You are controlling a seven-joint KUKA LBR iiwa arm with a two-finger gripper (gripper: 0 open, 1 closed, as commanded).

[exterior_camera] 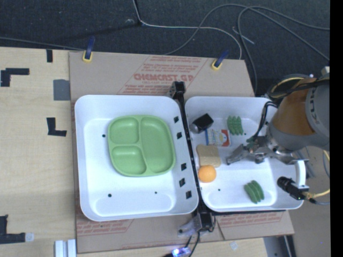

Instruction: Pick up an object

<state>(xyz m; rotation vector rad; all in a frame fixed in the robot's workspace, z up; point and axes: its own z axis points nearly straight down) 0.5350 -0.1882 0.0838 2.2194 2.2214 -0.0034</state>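
The right bin (268,201) holds several small objects. A tan block (208,156) lies near its left wall, with an orange ball (207,174) just in front of it. A small white carton (217,138), a black object (202,123) and a green ridged piece (235,125) lie toward the back. A green pickle-like object (254,191) rests at the front right. My gripper (232,158) reaches in from the right and sits low over the bin's middle. Its tip is just right of the tan block, and nothing shows held in it.
The left bin (88,159) carries a green divided plate (142,145). The two bins meet at a black-clipped divider (185,143). The arm's grey and orange body (295,119) covers the right bin's right wall. Cables trail across the dark floor behind the bench.
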